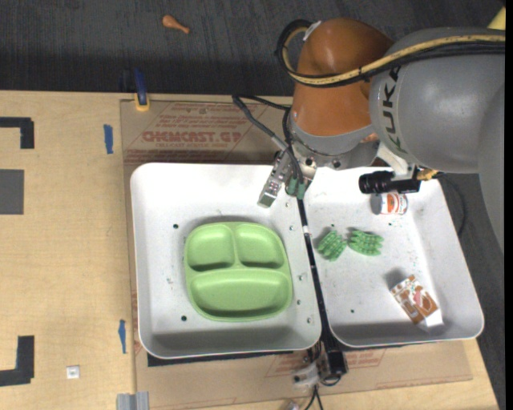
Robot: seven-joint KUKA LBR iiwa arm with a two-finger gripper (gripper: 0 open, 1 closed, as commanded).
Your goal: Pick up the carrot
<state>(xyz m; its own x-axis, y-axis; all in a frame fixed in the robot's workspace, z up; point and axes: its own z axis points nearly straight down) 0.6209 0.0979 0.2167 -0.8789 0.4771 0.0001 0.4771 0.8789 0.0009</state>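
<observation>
Bench with two white bins (152, 240) | gripper (276, 186) above their shared rim, grip unreadable | advice: locate carrot first; orange object (175, 24) lies off-bench.

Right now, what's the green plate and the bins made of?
The green divided plate looks like smooth moulded plastic: soft sheen, rounded compartment walls, one even colour. The two white bins also look like thin glossy plastic, with rounded corners and light glare on their walls, though painted metal can't be ruled out.
</observation>
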